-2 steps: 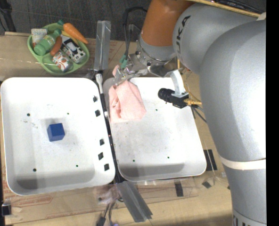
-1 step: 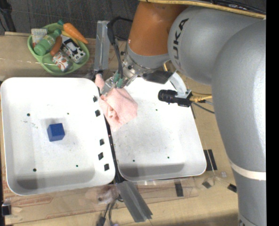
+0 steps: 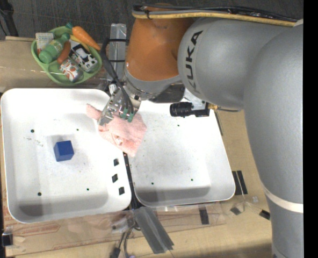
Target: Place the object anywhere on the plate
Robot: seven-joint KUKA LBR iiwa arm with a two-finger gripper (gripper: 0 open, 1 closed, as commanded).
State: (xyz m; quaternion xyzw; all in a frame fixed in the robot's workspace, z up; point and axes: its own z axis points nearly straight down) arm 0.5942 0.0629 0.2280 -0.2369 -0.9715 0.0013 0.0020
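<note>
We see the gripper (image 3: 116,109) low over the pink cloth (image 3: 124,129), which drapes across the rims between the left bin (image 3: 19,160) and right bin (image 3: 202,165), its long axis slanting far-left to near-right. Whether the fingers grip it, we cannot tell. A blue cube (image 3: 64,150) sits left.

The bench (image 3: 19,58) is a light wooden surface running across the frame. Two shallow white bins rest on it side by side: the left bin (image 3: 19,160) and the right bin (image 3: 202,165), with rims touching at centre. A green bowl (image 3: 43,66) of small items sits at the upper left.
</note>
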